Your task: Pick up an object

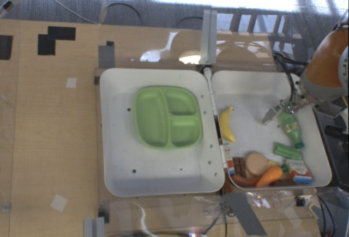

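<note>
My gripper (278, 116) hangs low over the upper right part of the right bin (248, 94), its fingers spread open. One grey finger (269, 116) points down-left over bare bin floor. The other finger sits at the cap end of a green bottle (292, 131) that lies on the bin floor; nothing shows held between the fingers. A yellow banana (227, 125) lies by the bin's left wall. Along the front of the bin lie a tan round bun (256, 164), an orange carrot (269, 177), a green packet (287, 150) and a small carton (299, 170).
The left bin (117, 138) holds a green divided plate (167, 116). A grey post (208, 37) stands behind the ridge between the two bins. A brown sausage (245, 180) and a chocolate piece (239, 166) lie at the right bin's front left. Cables run at the far right.
</note>
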